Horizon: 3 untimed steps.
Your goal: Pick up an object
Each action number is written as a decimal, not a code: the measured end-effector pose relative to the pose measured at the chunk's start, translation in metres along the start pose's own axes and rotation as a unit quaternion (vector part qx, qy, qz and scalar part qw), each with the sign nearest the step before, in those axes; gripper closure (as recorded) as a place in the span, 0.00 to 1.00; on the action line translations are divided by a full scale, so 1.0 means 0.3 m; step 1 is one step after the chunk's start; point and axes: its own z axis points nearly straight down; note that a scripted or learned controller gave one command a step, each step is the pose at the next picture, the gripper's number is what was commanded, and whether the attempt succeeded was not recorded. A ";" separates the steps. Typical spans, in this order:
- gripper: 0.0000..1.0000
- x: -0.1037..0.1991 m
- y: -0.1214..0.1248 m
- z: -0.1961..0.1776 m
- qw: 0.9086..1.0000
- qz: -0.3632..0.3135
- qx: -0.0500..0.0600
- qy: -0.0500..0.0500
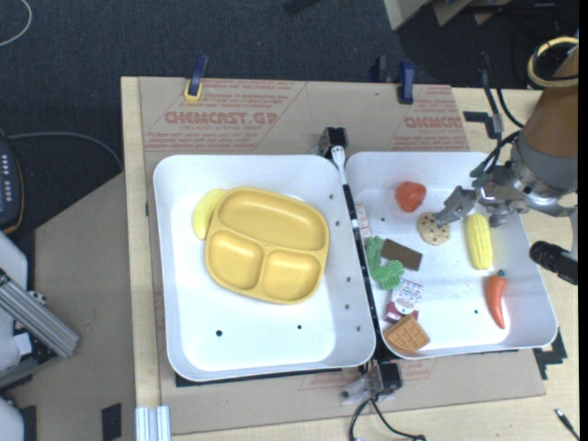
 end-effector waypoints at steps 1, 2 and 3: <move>0.00 0.000 0.010 -0.023 1.000 -0.001 -0.007 -0.001; 0.00 -0.010 -0.009 0.184 1.000 -0.001 -0.002 0.000; 0.00 -0.007 -0.010 0.361 1.000 -0.001 -0.003 0.000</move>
